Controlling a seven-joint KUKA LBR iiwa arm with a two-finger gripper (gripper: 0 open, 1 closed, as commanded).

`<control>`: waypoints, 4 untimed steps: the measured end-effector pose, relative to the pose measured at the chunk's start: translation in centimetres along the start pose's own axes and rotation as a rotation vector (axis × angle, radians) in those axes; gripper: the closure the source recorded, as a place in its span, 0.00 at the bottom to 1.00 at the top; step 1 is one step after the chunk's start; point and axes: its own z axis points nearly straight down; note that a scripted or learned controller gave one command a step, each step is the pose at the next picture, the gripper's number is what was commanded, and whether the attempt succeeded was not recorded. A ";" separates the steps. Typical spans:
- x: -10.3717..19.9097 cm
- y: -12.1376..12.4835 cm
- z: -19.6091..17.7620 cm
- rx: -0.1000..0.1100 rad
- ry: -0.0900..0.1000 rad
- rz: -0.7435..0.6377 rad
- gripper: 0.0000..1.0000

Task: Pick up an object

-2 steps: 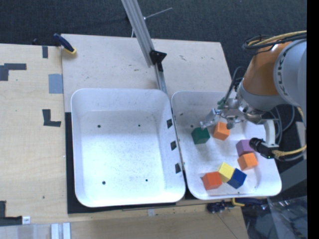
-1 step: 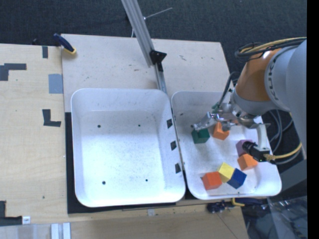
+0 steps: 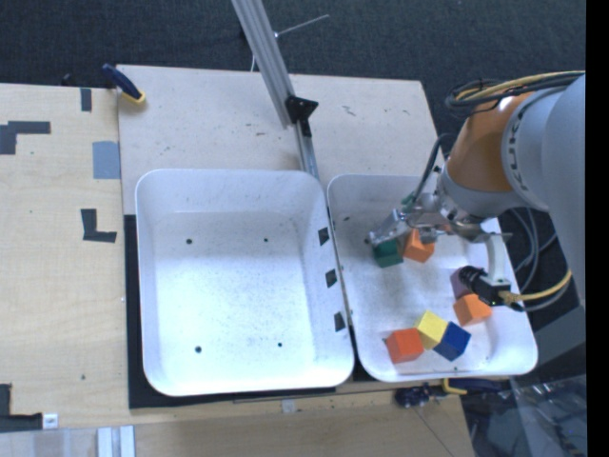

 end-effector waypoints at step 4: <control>5.4 -0.7 -10.3 0.028 0.004 -0.003 1.00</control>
